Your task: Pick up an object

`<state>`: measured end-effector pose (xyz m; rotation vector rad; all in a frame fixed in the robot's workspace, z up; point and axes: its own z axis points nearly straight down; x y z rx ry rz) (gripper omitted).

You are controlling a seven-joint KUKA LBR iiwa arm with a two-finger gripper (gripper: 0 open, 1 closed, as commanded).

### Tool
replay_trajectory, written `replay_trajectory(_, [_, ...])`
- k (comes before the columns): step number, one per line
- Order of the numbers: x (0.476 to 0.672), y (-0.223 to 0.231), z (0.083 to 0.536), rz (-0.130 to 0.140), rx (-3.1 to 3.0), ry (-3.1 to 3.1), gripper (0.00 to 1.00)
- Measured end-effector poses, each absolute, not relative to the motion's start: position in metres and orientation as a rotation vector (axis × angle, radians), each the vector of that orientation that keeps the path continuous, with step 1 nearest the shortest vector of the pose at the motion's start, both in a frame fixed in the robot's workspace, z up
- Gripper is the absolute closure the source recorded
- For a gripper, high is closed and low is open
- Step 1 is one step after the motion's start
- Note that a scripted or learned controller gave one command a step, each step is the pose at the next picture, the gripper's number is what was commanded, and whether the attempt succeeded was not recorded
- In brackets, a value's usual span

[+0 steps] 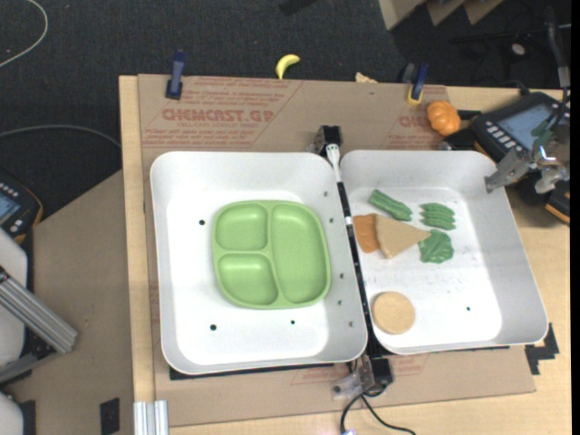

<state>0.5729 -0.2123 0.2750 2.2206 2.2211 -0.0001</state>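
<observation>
Several food pieces [403, 229] lie clustered in right bin [507, 270], upper-middle. End effector [524, 166] hovers at bin's upper-right rim, holding nothing; finger spread: cannot tell. Targets lie leftward and below it.

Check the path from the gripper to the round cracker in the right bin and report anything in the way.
Nothing visible blocks it. The gripper sits at the right bin's far right edge; the round cracker lies alone near the front left, with bare bin floor between.
</observation>
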Motion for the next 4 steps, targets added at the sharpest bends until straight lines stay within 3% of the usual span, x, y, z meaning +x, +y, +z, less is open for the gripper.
replay_trajectory(1, [0.513, -0.173, 0.357, 0.007, 2.214, 2.221, 0.00])
replay_trajectory(2, [0.479, -0.112, 0.376, 0.004, 2.215, 2.230, 0.00])
replay_trajectory(4, [0.480, 0.019, 0.466, 0.009, 2.210, 2.228, 0.00])
